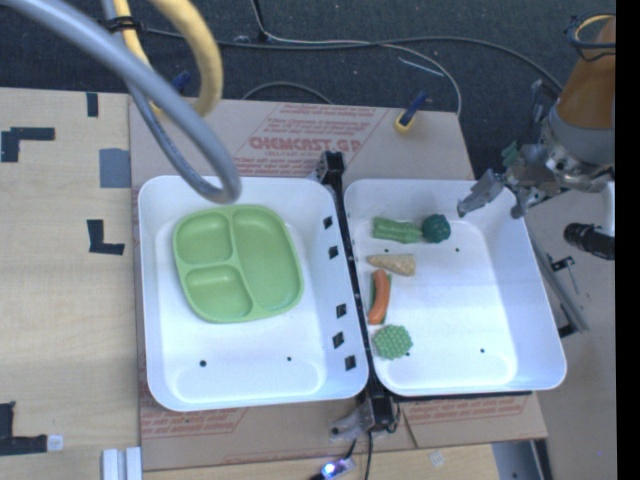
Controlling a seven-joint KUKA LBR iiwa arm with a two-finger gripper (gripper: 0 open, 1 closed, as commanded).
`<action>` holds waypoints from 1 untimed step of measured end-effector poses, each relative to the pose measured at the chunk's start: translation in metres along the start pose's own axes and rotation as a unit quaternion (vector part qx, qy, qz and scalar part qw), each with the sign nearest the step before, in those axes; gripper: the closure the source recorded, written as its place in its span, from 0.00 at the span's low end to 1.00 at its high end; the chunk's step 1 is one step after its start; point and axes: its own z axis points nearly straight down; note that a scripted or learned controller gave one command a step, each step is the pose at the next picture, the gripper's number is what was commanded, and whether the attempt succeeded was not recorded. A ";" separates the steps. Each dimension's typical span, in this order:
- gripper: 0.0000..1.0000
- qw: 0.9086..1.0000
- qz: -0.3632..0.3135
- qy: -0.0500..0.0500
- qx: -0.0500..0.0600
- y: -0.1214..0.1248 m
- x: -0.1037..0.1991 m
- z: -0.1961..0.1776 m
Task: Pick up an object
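Observation:
The right bin (500, 308) holds several small toy foods along its left side: a green broccoli piece (411, 230), a tan wedge (392, 264), an orange carrot (379, 297) and a round green bumpy piece (392, 342). My gripper (497, 198) hangs over the bin's upper right rim, to the right of the broccoli and apart from every item. Its two fingers are spread and nothing is between them.
The left bin (180, 368) carries a green divided plate (238, 263). A grey hose (150, 88) and a yellow hose (190, 28) cross above the left bin's top corner. Cables lie on the dark surface behind the bins.

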 end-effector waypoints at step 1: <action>0.00 1.000 -0.002 -0.002 -0.007 0.003 0.001 -0.009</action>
